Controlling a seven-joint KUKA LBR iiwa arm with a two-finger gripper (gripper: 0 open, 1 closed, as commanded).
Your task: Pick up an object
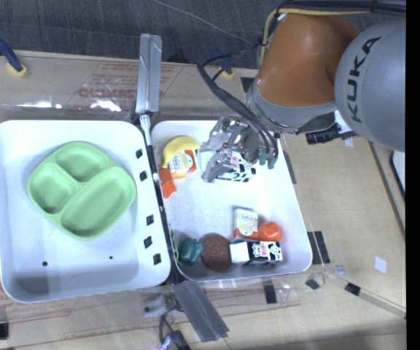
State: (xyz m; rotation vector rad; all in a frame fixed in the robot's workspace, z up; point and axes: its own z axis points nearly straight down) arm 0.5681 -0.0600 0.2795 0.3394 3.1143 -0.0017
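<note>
A: Which colours are seen in the left bin point(6, 195)?

B: White for the bin; pale green for the divided plate point(82, 188).

A: And in the right bin point(286, 217)?

B: A yellow and orange pouch point(179, 157), a black-and-white cow-patterned carton point(257, 252), a brown ball point(214, 250), a dark teal piece point(190, 250) and an orange piece point(270, 232) are seen. Grey and an orange band are shown on the arm point(319, 57).

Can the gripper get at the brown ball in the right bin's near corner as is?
Probably, but tight. The brown ball is open from above, yet a teal toy and a cow-print box flank it, and the bin wall runs close behind.
</note>
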